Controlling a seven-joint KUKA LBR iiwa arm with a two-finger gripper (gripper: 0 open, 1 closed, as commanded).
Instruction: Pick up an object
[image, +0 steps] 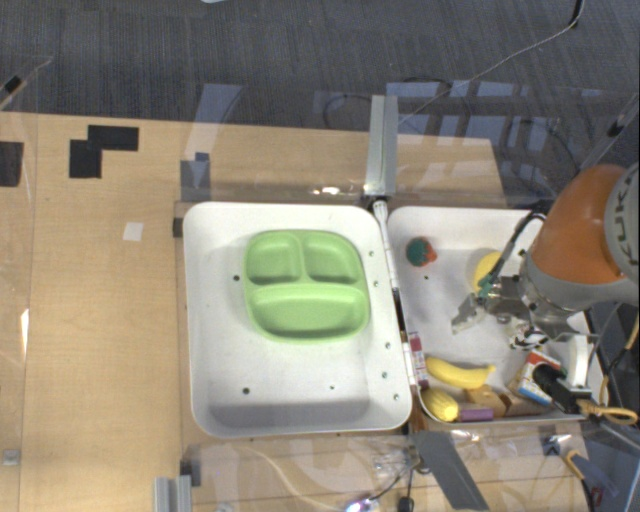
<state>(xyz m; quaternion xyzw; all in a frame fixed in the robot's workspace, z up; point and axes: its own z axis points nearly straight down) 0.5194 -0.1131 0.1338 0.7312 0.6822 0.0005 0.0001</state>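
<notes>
Hand (466, 318) hovers over the right bin (440, 290), above a banana (460, 374); I cannot tell its state.

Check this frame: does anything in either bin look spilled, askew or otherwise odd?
Nothing looks spilled or damaged. The green divided plate lies flat in the left bin. In the right bin, the banana and other items are bunched along the near edge, and a small red-green ball sits apart.
</notes>
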